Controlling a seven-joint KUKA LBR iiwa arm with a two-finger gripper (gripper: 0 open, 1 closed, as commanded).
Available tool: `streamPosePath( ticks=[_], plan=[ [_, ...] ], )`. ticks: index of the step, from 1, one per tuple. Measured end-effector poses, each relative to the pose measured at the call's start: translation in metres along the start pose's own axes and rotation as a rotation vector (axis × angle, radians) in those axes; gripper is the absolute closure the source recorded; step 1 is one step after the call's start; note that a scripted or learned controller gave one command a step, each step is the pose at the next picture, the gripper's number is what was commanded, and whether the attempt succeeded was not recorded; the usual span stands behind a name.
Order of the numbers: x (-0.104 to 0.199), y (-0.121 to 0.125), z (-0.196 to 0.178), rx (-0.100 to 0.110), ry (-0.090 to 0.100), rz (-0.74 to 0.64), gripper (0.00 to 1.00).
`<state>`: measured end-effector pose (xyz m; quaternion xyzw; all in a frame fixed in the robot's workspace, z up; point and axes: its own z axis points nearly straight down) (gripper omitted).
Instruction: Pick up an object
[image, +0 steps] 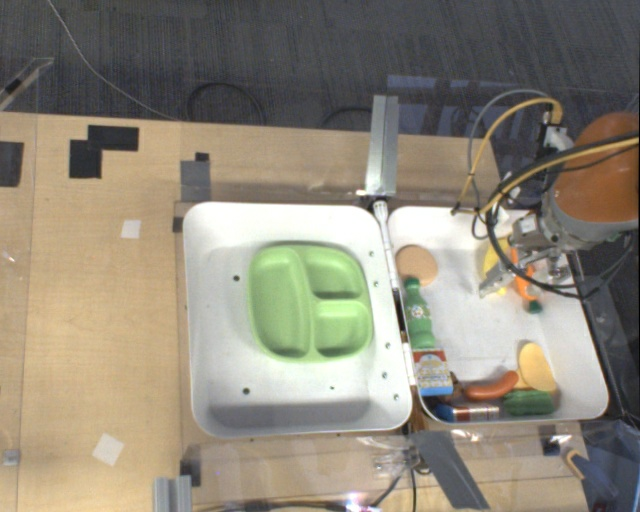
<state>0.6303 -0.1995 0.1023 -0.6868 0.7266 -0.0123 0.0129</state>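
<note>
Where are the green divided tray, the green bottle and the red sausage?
green divided tray (305, 300), camera view, centre ridge.
green bottle (418, 320), camera view, body.
red sausage (490, 386), camera view, middle.

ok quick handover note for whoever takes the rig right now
Hand: low over the right bin's far right part, by a yellow and an orange item; grip unclear.
Right bin: green bottle along the left wall, tan round piece above it, sausage, green vegetable and yellow piece at the near edge.
Left bin: green divided tray.
Done: nothing visibly lifted.
Left: grasp and lift one object.
</note>
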Motion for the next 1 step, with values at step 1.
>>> streamPosePath(
  ticks=[1],
  plan=[
    [-0.0184, -0.0167, 0.0084, -0.017, -0.002, 0.037, 0.00]
  ],
)
